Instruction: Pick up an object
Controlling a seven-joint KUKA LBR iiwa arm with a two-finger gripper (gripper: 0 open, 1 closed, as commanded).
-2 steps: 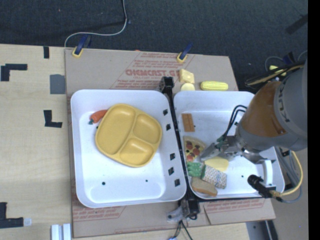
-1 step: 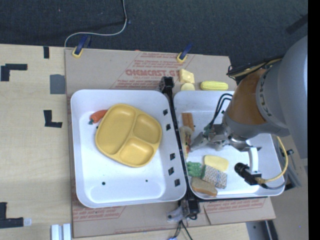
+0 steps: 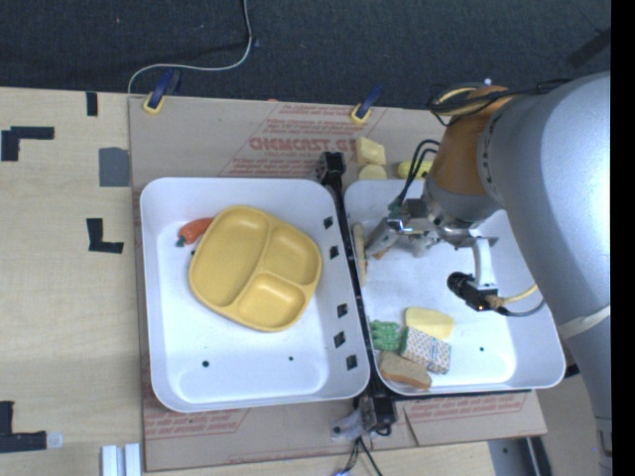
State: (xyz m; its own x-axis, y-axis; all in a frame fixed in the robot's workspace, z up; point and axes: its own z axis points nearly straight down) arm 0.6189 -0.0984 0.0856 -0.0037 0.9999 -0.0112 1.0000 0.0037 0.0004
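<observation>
The gripper (image 3: 382,238) is low in the right bin (image 3: 531,365), hard against the divider (image 3: 349,266) that splits the two bins, and whether it is wide, narrow or carrying anything I cannot tell: the metal at its tip blurs into the white floor. Working outward from the divider: just on its right, toward the near end, sits a little heap of toy food, with a green leafy piece (image 3: 387,336) closest to the divider, a brown bread slice (image 3: 405,370) at the near rim, a speckled sandwich block (image 3: 430,350) beside that and a yellow cheese wedge (image 3: 429,320) resting on top (a tight cluster, all touching). These look like light, stiff plastic pieces, likely a bit slick, so a pinch across the wedge's short sides seems the surest hold; the flat bread slice would give the fingers little to bite. On the divider's left, a yellow sectioned plate (image 3: 256,266) lies tilted in the left bin (image 3: 169,365), broad and awkward to grasp except at its rim, with an orange carrot (image 3: 194,229) poking out at its far side. Beyond the divider's far end, pale yellow pieces (image 3: 370,153) lie on the cardboard (image 3: 288,137).
</observation>
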